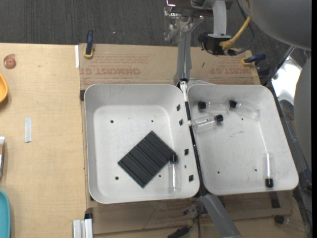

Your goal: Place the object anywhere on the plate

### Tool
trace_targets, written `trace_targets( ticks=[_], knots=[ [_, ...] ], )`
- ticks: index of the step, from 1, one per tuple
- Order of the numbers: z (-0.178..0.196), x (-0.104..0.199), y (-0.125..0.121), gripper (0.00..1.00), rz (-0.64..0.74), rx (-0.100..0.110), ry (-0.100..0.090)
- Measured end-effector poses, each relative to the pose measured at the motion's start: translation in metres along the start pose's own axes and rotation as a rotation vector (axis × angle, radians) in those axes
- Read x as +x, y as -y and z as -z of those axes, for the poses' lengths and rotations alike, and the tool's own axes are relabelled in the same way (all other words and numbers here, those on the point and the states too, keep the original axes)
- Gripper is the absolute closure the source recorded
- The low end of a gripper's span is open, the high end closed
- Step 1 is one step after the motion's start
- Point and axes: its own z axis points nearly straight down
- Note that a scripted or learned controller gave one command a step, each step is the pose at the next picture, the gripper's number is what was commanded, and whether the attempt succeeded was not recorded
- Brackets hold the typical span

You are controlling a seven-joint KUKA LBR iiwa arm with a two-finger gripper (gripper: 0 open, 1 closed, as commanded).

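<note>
Up at the top of the picture, the gripper hangs high above the far edge of the bench, past both bins, and I cannot tell how it is set. The big grey arm comes in from the top right corner and bends over toward it. In the left bin lies a dark ribbed plate, turned like a diamond. A clear tube with a black cap lies just beside the plate's right corner, close to touching it. In the right bin there are more clear tubes: three near the top left and one by the right wall.
</note>
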Motion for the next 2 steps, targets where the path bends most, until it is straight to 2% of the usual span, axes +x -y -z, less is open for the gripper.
trace_targets(
  ticks=[1, 2],
  knots=[
    [0.0052, 0.062, 0.0015, 1.0, 0.217, -0.001, 0.0],
    [0.0056, 0.0695, 0.0017, 1.0, 0.483, -0.002, 0.0]
  ],
)
